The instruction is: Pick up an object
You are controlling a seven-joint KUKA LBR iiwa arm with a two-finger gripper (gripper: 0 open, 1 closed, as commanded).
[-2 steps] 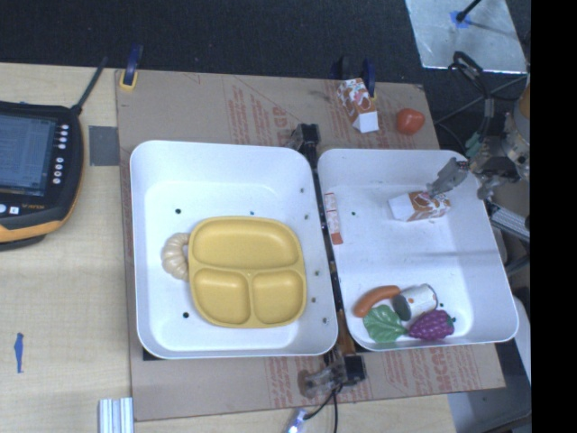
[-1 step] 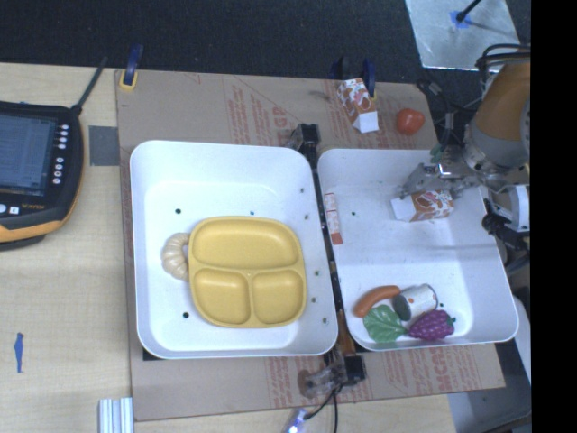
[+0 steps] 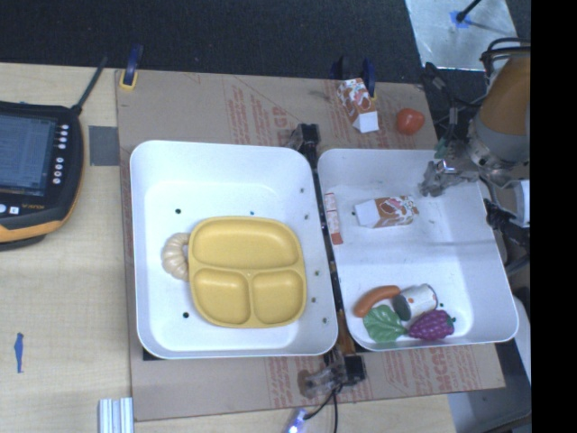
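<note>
While left bin point(image 3: 149, 242) holds yellow tray point(image 3: 245, 271), right bin point(image 3: 478, 269) holds carton point(image 3: 386, 211).

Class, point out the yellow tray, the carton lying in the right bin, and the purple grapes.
yellow tray point(image 3: 245, 271), camera view, central divider.
carton point(image 3: 386, 211), camera view, middle of its upper face.
purple grapes point(image 3: 431, 325), camera view, centre of the bunch.

Light wooden bench point(image 3: 54, 296), brown cardboard sheet point(image 3: 225, 106) across its middle, two white bins point(image 3: 153, 242) side by side on it, control pendant point(image 3: 36, 170) far left
</note>
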